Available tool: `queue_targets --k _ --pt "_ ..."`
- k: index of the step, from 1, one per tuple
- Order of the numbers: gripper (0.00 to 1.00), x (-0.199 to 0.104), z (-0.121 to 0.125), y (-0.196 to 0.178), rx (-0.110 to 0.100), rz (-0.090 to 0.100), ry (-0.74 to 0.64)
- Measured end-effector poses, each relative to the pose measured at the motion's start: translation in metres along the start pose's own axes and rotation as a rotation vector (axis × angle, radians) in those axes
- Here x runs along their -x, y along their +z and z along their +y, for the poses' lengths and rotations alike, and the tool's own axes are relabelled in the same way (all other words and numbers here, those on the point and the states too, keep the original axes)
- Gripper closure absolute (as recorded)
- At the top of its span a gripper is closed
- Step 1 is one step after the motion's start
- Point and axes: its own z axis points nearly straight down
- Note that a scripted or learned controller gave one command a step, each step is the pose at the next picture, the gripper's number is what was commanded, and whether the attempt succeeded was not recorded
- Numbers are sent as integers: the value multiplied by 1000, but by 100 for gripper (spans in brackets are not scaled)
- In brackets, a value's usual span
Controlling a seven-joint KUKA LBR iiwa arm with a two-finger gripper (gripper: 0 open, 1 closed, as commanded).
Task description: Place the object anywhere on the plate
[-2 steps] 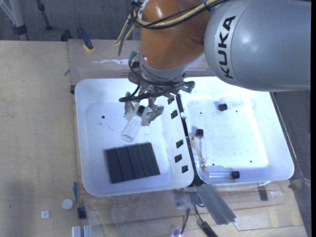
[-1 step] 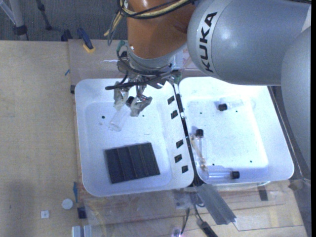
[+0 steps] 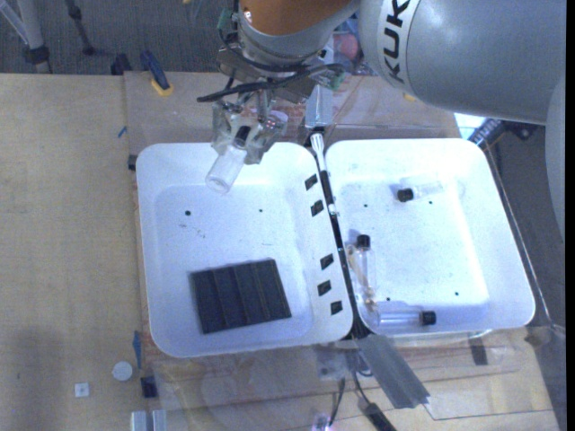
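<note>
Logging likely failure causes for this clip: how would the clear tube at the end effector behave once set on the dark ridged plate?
The clear plastic tube looks round and smooth, so it would probably roll unless it settles along the grooves of the dark ridged rectangular plate. It looks thin-walled, so likely light and stiff. Its glossy surface suggests it could slip at the end effector.

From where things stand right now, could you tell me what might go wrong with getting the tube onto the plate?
1. The clear plastic tube hangs tilted from the gripper by its upper end, so it might slip out.
2. It sits over the back of the left white bin, well away from the dark ribbed rectangular plate; released here, it would miss.
3. Being round, it may roll off the plate.
</note>
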Motion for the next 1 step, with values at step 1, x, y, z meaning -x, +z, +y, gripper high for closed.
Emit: queue_targets --k 1 --pt "100 -35 -17 17 4 4 -115"
